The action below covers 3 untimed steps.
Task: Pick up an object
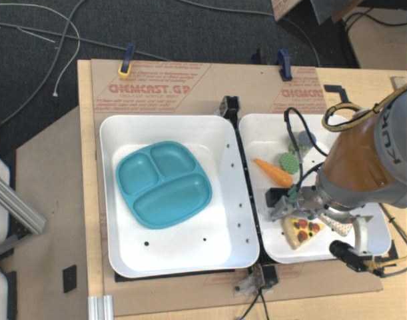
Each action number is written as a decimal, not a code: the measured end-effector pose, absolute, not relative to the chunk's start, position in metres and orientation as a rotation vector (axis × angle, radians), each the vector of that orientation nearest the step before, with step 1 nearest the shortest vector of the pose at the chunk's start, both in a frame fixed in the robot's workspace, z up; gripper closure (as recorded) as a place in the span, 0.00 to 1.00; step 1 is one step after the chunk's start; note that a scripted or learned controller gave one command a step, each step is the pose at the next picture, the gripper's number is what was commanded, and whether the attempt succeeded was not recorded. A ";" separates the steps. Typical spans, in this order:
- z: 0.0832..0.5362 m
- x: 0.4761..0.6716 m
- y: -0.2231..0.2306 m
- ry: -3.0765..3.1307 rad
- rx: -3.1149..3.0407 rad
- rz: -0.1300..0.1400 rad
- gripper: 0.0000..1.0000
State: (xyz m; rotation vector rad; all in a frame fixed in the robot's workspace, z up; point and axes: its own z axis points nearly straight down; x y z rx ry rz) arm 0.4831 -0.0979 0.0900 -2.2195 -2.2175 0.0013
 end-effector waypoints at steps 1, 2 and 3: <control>0.084 0.483 -0.097 -2.217 -2.219 0.001 0.00; 0.096 0.484 -0.097 -2.218 -2.222 -0.003 1.00; 0.139 0.486 -0.095 -2.225 -2.223 -0.004 1.00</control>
